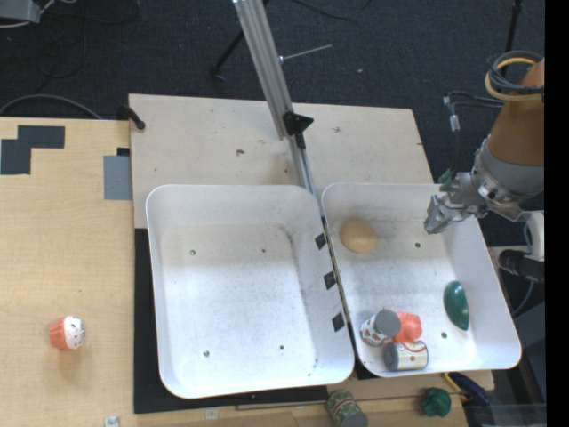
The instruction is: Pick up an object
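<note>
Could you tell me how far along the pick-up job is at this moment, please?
Nothing looks picked yet. The claw hovers over the right bin's far right part with nothing seen between its fingers. The tan ball, green object and the cluster of small cans all lie in the bin. Choosing, descending, grasping and lifting remain.

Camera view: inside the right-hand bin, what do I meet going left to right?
Tan ball → grey-topped can → orange object → green object. The second can lies below those two, so it is left out. The gripper hangs over the bin's far right part.
</note>
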### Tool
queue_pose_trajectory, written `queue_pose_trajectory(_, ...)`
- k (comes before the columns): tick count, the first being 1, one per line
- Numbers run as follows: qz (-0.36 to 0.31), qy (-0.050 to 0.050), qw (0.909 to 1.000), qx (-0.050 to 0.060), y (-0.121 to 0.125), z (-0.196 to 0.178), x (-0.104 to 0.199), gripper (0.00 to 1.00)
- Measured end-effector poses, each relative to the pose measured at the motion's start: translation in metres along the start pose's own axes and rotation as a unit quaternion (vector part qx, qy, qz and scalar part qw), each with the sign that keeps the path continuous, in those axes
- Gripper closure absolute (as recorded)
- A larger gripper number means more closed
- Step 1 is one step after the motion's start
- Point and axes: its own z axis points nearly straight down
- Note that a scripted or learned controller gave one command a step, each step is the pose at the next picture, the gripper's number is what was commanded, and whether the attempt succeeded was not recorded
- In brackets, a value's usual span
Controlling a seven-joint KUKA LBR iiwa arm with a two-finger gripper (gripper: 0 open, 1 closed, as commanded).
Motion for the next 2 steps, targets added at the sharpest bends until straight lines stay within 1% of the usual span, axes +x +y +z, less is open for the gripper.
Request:
queue_pose_trajectory(1, 0.000, 0.000, 1.0000, 0.000, 0.001, -0.044, -0.001, 1.00)
queue_pose_trajectory(2, -0.001, 0.001, 1.0000, 0.004, -0.013, -0.038, 0.046, 1.00)
